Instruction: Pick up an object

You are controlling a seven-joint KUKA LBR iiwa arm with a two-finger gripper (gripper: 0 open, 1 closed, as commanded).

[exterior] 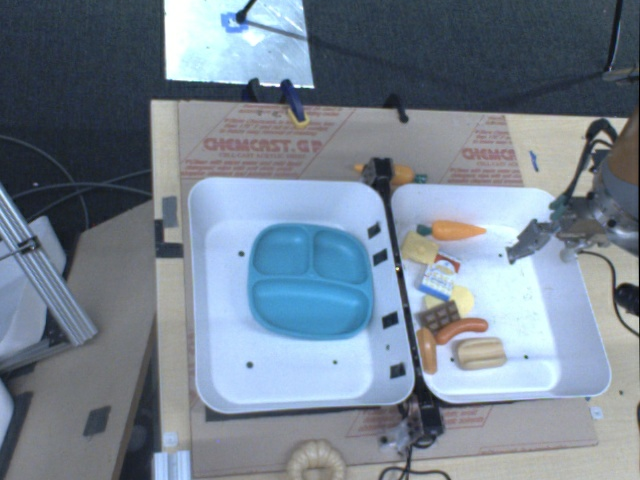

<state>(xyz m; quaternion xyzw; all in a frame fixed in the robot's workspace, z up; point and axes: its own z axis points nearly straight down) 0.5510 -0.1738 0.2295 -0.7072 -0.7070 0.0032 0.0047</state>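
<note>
On the counter (560, 133), the left bin (215, 268) holds a blue divided plate (308, 280). The right bin (575, 318) holds toy food along its left side: a carrot (458, 231), a small printed box (440, 276), a sausage (460, 328) and a bread roll (479, 352). The end effector (524, 243) hovers over the right bin's upper right part, apart from the food, nothing between its fingers; whether they are wide or narrow cannot be told

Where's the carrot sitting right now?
The carrot lies in the right bin, near its far left corner, just above the yellow block and left of the gripper.
</note>
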